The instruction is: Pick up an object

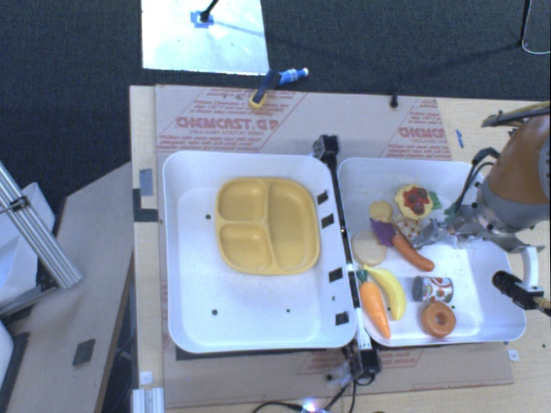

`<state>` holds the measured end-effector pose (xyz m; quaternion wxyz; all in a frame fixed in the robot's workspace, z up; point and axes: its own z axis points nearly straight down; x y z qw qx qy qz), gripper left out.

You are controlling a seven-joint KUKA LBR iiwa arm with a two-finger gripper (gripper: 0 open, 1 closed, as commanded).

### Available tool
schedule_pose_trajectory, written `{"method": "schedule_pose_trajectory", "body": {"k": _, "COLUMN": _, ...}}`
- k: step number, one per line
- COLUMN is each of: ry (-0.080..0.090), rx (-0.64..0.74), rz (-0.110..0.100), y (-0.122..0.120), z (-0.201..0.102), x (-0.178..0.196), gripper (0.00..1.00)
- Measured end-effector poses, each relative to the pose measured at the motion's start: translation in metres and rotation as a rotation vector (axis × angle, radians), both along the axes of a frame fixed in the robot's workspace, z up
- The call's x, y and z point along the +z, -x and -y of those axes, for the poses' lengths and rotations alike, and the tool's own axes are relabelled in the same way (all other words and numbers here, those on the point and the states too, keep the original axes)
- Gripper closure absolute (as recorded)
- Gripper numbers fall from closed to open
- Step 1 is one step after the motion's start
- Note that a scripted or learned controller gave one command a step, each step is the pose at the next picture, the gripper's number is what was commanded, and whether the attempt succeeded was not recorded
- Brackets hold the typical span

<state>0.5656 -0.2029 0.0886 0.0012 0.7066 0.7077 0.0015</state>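
The right bin (491, 304) holds several toy foods. At its back lies a round yellow and red piece (415, 200), with a small yellow piece (380, 211) and a purple piece (382, 229) to its left. An orange-red sausage-shaped piece (413, 252) lies slantwise in the middle. A beige disc (369, 249), a banana (389, 289), a carrot (374, 308), a small can (433, 289) and a brown donut (439, 319) sit nearer the front. My gripper (433, 231) reaches in low from the right, just above the sausage-shaped piece and beside the round yellow and red one. Nothing visibly sits in its grasp.
The left bin (194, 317) carries a yellow divided plate (265, 224). A black divider with clips (337, 231) runs between the bins. The arm's grey and orange body (516, 183) overhangs the right bin's right side. A blue and yellow tool (277, 80) lies behind the bins.
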Motion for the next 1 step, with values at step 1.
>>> {"method": "schedule_pose_trajectory", "body": {"k": 1, "ry": 0.003, "rx": 0.000, "rz": 0.006, "y": -0.0013, "z": 0.0005, "x": 0.0112, "gripper": 1.00}}
